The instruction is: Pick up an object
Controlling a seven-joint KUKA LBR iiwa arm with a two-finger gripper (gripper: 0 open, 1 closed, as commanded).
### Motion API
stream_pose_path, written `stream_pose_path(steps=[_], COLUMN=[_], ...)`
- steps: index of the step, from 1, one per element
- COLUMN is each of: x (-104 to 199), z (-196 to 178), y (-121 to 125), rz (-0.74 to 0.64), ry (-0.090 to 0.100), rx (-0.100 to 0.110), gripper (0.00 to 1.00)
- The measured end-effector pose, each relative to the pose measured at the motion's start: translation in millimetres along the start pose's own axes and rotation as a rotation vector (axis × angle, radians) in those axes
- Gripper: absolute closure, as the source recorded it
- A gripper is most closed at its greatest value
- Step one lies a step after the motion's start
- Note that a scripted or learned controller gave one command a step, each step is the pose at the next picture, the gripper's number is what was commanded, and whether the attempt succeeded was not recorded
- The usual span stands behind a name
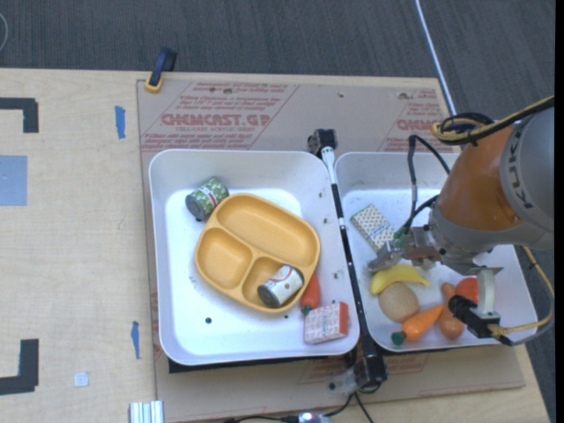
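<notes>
Camera view: left bin [167,263] held yellow divided tray [256,247] with small can [280,285] lying in one compartment; green can [206,196] beside tray; red-white box [325,322] near front corner. Right bin [520,311] held banana [398,278], potato [398,301], carrot [422,321], patterned packet [373,226]. Gripper [397,252] sat low over banana, just above it; finger spread could not be told, nothing seen held. Bins rested on cardboard sheet [264,113] over wooden bench [70,236]; dark carpet [264,16] beyond.

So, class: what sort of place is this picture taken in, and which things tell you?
Most likely a robotics lab test bench: a robot arm reaches over two white bins of toy food such as a banana, with tape marks on the board.
</notes>
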State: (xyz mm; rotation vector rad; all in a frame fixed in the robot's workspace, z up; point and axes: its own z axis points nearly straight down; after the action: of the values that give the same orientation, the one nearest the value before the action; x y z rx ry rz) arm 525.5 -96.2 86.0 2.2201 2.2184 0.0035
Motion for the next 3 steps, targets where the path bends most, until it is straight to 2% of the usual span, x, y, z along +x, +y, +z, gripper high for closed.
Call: stream_pose_path(steps=[1,2,3], x=[2.1,-3.4,-3.7], z=[0.3,0.6,-10.9], y=[5.7,70.2,71.6], rz=[0.000,-0.002,-0.003], ry=[-0.001,0.000,-0.002], rx=[0.001,0.001,-0.004], gripper=[0.00,0.00,1.00])
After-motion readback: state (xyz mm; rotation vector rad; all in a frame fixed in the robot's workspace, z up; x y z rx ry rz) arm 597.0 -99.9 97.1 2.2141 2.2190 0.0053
